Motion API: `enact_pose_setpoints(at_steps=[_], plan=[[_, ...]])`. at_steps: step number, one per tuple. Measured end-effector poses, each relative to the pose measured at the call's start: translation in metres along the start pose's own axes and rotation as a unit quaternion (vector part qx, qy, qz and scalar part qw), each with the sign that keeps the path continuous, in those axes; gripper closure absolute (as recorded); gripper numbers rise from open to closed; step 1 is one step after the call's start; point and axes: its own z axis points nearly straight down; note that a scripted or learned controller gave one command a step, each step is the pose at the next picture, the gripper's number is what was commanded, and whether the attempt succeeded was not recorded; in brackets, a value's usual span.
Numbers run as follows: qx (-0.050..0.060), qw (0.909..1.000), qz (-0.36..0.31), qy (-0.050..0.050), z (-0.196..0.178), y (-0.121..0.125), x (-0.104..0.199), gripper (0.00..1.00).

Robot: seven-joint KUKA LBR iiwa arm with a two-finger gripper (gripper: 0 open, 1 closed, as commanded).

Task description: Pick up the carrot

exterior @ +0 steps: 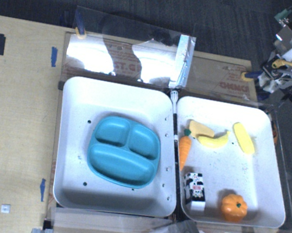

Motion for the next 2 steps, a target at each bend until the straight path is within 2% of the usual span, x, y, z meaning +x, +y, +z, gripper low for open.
enact_pose_setpoints(at_steps=[1, 2], plan=[[0.006, 0.9920, 0.126, -0.006, 0.133, -0.037, 0.012, 1.00], [0.000, 0.9945, 0.105, 0.000, -0.062, 0.022, -0.031, 1.00]])
